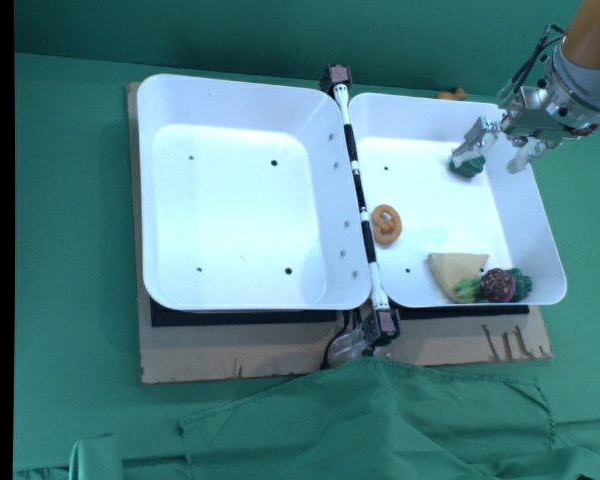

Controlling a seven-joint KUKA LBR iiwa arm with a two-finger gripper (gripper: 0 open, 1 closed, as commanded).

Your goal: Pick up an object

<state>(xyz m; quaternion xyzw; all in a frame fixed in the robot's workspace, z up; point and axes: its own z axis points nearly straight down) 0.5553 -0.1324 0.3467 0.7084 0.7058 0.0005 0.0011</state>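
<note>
I see the gripper [498, 144] over the right bin's [525, 218] far right corner — jaws spread, one finger touching a dark green object [467, 165], nothing grasped.

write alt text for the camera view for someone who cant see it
The gripper hangs open over the right bin, beside a small dark green object. That bin also holds an orange pretzel and a toy sandwich.

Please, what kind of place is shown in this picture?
Probably a robot grasping test bench in a laboratory. Two white bins sit on cardboard over green cloth, a gripper reaches in, and small toy-like objects such as a pretzel lie inside.
</note>
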